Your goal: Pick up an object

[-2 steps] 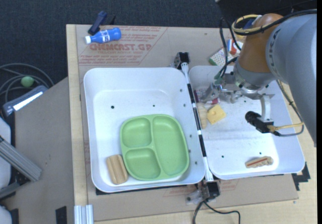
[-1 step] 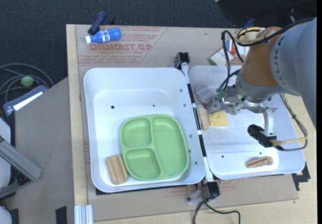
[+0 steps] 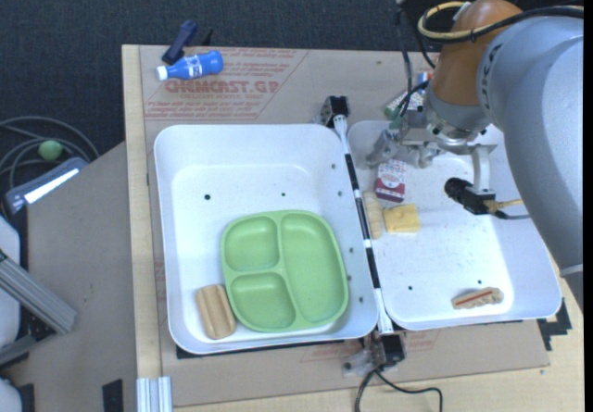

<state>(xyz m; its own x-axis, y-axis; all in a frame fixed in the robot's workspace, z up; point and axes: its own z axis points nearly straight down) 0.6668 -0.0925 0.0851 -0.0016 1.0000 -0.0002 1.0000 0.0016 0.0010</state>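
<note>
Red-and-white small carton upright beside yellow sponge block; just below pincer, finger state impossible to tell.

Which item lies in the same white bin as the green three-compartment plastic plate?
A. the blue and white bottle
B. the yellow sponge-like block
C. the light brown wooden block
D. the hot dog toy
C: the light brown wooden block lies at the near left corner of the left white bin, touching the edge of the green three-compartment plastic plate.
</note>
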